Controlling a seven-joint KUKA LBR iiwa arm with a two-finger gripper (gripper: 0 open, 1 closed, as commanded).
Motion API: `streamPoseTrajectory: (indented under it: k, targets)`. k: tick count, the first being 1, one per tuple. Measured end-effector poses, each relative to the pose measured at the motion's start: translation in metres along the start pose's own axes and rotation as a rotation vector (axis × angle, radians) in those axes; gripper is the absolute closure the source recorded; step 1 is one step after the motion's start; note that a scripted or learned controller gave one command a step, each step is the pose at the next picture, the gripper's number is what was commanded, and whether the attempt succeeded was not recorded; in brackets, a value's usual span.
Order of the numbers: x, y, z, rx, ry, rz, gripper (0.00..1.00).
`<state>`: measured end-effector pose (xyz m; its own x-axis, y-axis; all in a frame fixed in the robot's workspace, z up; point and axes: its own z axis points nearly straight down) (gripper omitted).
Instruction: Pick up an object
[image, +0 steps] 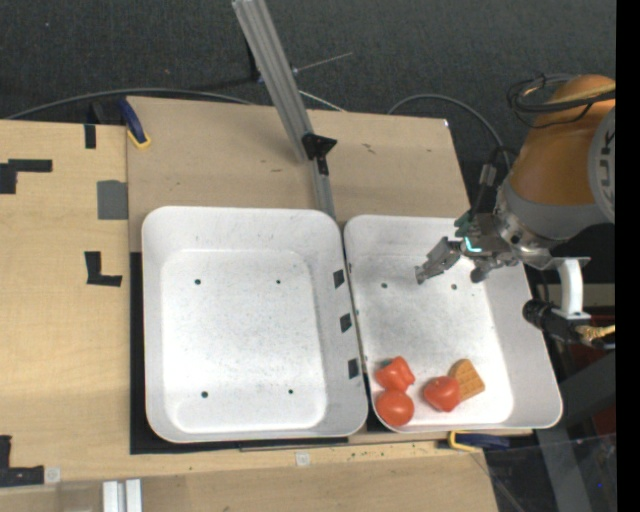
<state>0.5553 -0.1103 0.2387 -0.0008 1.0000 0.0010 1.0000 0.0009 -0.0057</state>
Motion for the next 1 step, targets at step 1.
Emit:
streamPoseTrajectory:
  k: [1]
  targets:
    - [-0.0001,0.0008,-0.0022,-0.004,-0.001,-0.001,0.0]
